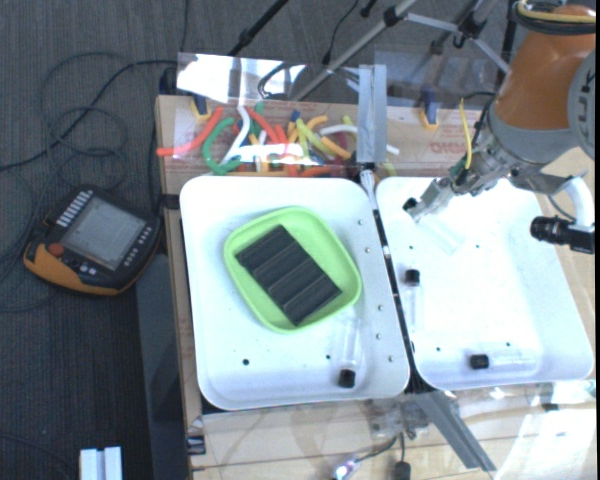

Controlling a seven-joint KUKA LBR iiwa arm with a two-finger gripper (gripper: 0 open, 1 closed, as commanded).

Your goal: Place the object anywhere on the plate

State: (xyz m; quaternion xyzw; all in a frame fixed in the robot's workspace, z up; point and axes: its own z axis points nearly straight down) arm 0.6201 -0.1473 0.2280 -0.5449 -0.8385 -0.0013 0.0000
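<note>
My gripper (416, 206) hangs over the far left corner of the right bin (540, 298), its dark tip close to the wall between the two bins; it is too small and blurred for me to tell whether it is open or closed, and I see nothing gripped in it. The dark ridged block (287, 273) lies well away from me, across the divide in the left bin (210, 298), flat on the green plate (242, 243) near that bin's middle. Just beside the plate, toward the near right corner of the left bin, lies a clear tube with a dark cap (346, 353). In my own bin a small dark-tipped piece (412, 277) rests by the left wall, and another clear piece with a dark end (490, 359) lies along the near edge; what they are is hard to make out. Beyond the bins' far edge sits a tangle of coloured cables (265, 138). A handheld controller (90, 240) lies on the floor to the left.
</note>
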